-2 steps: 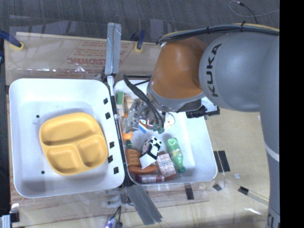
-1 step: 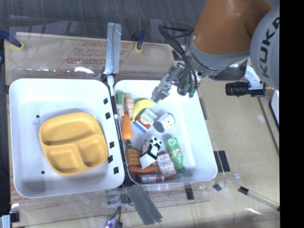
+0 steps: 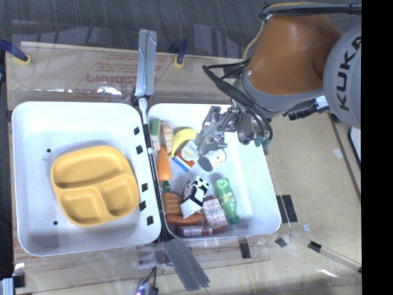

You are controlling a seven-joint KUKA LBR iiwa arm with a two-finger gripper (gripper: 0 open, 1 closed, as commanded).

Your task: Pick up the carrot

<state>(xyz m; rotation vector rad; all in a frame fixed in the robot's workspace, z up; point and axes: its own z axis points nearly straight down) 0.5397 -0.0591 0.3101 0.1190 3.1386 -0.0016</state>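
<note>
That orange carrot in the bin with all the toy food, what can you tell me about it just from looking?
The carrot is a small orange toy, smooth like plastic, lying flat in the right bin close to its left wall. It lies lengthwise along that wall, and its far end looks narrower. A yellow item sits to its right and brown sausage-like pieces below it. The gripper is off to its right, not touching it.

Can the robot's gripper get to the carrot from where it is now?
Probably yes. The carrot lies uncovered by the right bin's left wall; the gripper hovers nearby, though the wall crowds it.
</note>
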